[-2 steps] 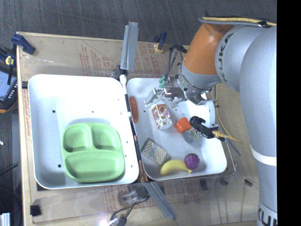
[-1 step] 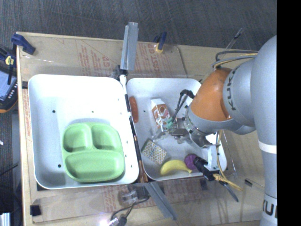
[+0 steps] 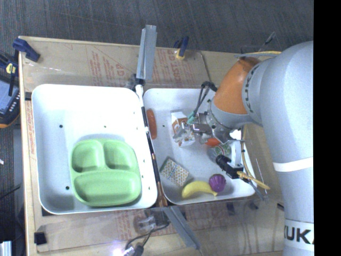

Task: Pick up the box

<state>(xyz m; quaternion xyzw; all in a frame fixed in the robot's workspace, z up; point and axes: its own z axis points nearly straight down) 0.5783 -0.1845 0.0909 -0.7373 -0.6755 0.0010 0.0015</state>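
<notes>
A small white box [image 3: 180, 129] with orange print lies in the upper middle of the right bin [image 3: 165, 97]. My gripper [image 3: 194, 125] is low in that bin, right at the box's right edge and touching or overlapping it. Whether the box sits between its fingers I cannot tell. The grey arm with its orange band [image 3: 234, 96] reaches in from the right and hides the bin's right side.
The right bin also holds a brown sausage [image 3: 152, 123] by its left wall, a flat patterned packet [image 3: 174, 171], a banana [image 3: 197, 189], a purple fruit [image 3: 217, 183] and a small red item [image 3: 213, 142]. A green divided tray [image 3: 105, 172] lies in the left bin [image 3: 53, 105].
</notes>
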